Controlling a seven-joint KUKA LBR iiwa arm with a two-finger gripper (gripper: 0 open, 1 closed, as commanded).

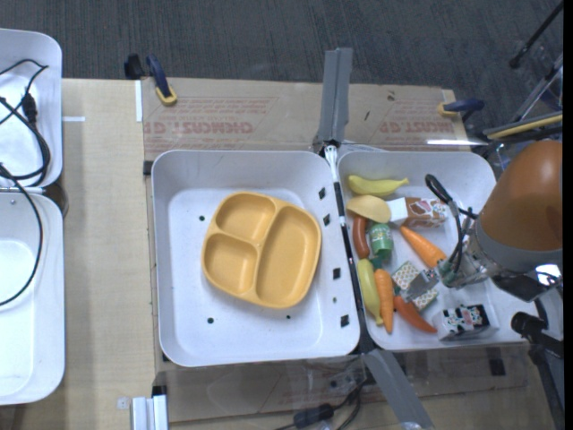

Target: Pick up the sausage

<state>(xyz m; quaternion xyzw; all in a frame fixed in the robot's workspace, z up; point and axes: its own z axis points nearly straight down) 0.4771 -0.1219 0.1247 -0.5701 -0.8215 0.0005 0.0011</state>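
The sausage [360, 236] is a short red-brown piece standing along the left wall of the right bin [483, 170]. A pale yellow piece [369, 208] overlaps its top end, and a green can [381, 240] lies against its right side. My gripper [445, 277] hangs low over the right half of the same bin, under the grey wrist and the orange band [534, 195]. It is well to the right of the sausage, beside a checkered packet [413, 278], and it holds nothing that I can see.
The right bin also holds a banana [378, 185], a carrot [421, 245], a brown box [426, 210], a yellow-green piece [367, 285], a second carrot [385, 296], a red pepper [414, 313] and a black-and-white toy [464, 319]. A yellow divided plate [261, 249] lies in the left bin [179, 330].
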